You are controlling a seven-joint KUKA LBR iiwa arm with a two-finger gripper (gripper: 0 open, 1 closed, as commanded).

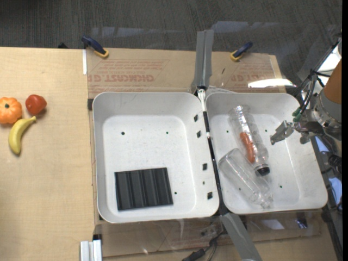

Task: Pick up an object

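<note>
Nearest the camera, in the right bin (304,200), a clear plastic cup (246,178) is lying on its side, long axis running from about 10 o'clock to 4 o'clock, closed end toward 4.

Just behind and touching it, a clear bottle (249,138) with an orange label is lying flat, long axis from about 11 o'clock to 5 o'clock; its dark cap is pointing to 5 o'clock, toward the near wall.

At 3 o'clock from the bottle, well apart from it, the gripper (292,130) is hovering over the right side of that bin, reaching in from the right. Its fingers are spreading wide and holding nothing; one fingertip is pointing to 9 o'clock.

In the left bin (103,145), a dark ribbed block (143,188) is lying flat in the near corner.

On the table (43,200) at far left, a banana (19,134), an orange fruit (9,110) and a red fruit (35,104) are sitting clustered.

Two clamps (95,47) are gripping the cardboard at the far edge.
</note>
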